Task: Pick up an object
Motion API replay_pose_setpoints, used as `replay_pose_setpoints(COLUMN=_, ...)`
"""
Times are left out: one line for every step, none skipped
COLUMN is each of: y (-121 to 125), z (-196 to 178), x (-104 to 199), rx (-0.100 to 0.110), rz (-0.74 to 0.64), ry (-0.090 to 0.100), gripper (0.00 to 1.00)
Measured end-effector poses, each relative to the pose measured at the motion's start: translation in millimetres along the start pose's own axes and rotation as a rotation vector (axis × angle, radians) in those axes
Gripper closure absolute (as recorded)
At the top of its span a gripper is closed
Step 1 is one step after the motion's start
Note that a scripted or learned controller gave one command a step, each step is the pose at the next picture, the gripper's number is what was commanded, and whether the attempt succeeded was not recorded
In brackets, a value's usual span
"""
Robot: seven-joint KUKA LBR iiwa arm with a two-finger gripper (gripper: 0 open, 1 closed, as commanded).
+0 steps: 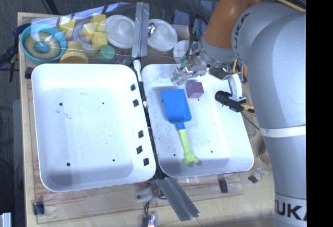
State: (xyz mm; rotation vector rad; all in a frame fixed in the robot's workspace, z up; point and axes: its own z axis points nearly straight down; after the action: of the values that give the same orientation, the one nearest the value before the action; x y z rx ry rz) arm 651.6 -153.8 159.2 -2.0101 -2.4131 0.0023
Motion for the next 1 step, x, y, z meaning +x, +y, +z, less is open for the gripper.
replay_pose_setpoints(y=-40.6, z=65.8, x=-10.8, rx=0.001, rz=-0.075, ry=0.001, gripper=0.00)
